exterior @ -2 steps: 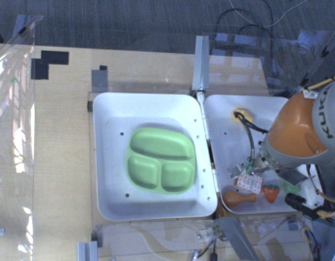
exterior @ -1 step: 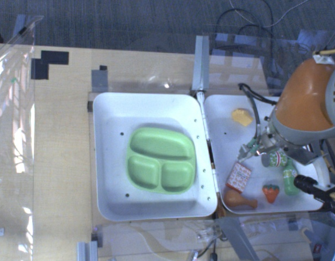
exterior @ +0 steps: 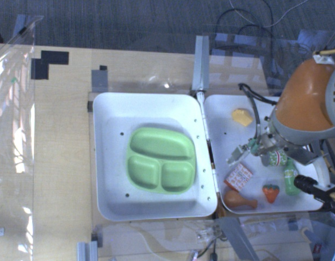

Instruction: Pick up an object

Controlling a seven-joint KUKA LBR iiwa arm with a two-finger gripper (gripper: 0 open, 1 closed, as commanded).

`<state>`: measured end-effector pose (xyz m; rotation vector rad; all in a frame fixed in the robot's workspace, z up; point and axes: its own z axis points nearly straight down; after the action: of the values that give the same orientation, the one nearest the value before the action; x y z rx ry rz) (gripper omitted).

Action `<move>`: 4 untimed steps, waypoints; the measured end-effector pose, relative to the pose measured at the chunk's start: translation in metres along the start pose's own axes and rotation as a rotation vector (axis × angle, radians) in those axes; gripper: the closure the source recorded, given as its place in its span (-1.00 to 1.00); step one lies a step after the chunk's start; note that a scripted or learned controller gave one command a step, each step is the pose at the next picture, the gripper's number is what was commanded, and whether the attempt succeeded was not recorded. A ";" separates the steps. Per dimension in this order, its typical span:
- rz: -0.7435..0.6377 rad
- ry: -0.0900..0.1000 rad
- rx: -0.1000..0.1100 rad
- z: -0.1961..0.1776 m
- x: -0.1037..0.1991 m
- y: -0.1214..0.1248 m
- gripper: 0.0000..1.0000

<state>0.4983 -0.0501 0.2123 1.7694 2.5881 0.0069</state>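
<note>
The light wooden bench (exterior: pixel 59 162) carried two shallow white plastic bins side by side. In the left bin (exterior: pixel 107 113) lay a pale green, three-compartment plastic tray (exterior: pixel 161 160), set near the bin's middle. The right bin (exterior: pixel 222 113) held the small things: a yellow, cheese-like wedge (exterior: pixel 242 117) near its far side, a small flat white-and-red printed packet (exterior: pixel 239 176) whose lettering was too small to read, a brown, drumstick-shaped toy (exterior: pixel 240 200) at the near-left corner, a red strawberry toy with a green top (exterior: pixel 271 192) just right of it, and a green bottle-shaped object (exterior: pixel 290 180) near the right wall, partly covered by the arm. The grey arm with its large orange band (exterior: pixel 303 102) reached in from the right and was cut off at the frame edge; part of a dark letter marking showed on its grey shell but could not be read whole. The metal two-finger gripper (exterior: pixel 239 153) hung over the middle of the right bin, just above the printed packet; whether the jaws were open or closed could not be told, and nothing could be seen between them. A red-and-white label-like patch sat under the wrist, unreadable.
</note>
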 end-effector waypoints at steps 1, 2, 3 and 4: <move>-0.049 0.001 0.002 0.117 -0.056 0.025 -1.00; -0.008 -0.002 -0.004 0.124 -0.092 0.065 -1.00; -0.031 -0.002 0.000 0.043 -0.138 0.059 -1.00; -0.158 -0.004 -0.001 0.123 -0.161 -0.003 -1.00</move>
<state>0.5550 -0.2014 0.0899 1.5575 2.7166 0.0037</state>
